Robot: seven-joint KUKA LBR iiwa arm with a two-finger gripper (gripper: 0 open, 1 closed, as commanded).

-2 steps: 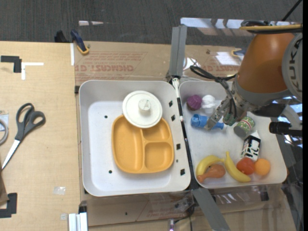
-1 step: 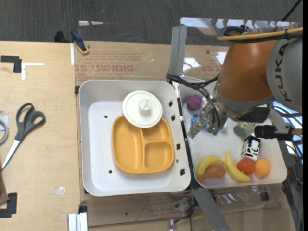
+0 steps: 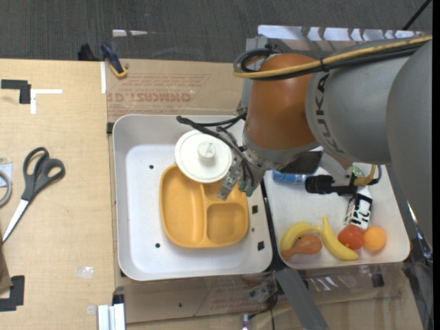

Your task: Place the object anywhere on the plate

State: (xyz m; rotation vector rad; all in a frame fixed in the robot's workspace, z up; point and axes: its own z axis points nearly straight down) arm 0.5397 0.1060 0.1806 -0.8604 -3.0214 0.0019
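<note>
The arm (image 3: 344,95) reaches over the left bin (image 3: 130,205); its gripper (image 3: 234,181) hangs above the yellow plate (image 3: 203,215); I cannot tell the fingers' state; fruit, including a banana (image 3: 337,243), lies in the right bin (image 3: 395,205).

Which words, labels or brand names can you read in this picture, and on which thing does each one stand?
"KUKA", partly visible, in dark letters on the grey arm.
Red print, mirrored and upside down, on the cardboard sheet behind the left bin: too blurred to read with certainty.
Black and white label on the small bottle in the right bin: too small to read.
</note>
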